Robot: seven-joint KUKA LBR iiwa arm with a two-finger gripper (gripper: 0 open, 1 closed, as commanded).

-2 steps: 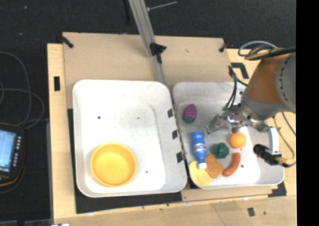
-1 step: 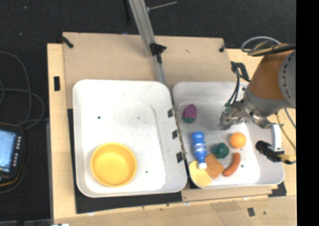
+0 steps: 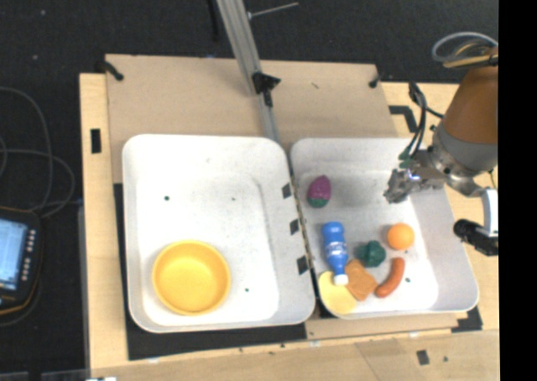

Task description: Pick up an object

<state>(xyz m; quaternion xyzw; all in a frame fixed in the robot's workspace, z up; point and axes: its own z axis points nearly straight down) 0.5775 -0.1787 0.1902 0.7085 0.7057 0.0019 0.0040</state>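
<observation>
The right bin (image 3: 436,287) holds several small things: a purple fruit (image 3: 318,190), a blue bottle (image 3: 335,249) with a white cap, a dark green lump (image 3: 370,252), an orange ball (image 3: 401,237), a red sausage (image 3: 390,277), an orange-brown block (image 3: 361,280) and a yellow piece (image 3: 334,297). My gripper (image 3: 398,190) hangs over the bin's upper right part, above and slightly left of the orange ball, with nothing visibly between its fingers. The grey arm with its orange band (image 3: 472,115) comes in from the right.
The left bin (image 3: 210,161) holds a yellow bowl (image 3: 191,277) near its front left corner. A slanted metal pole (image 3: 239,27) rises behind the bins. A handheld screen (image 3: 15,258) lies at the far left, off the bench.
</observation>
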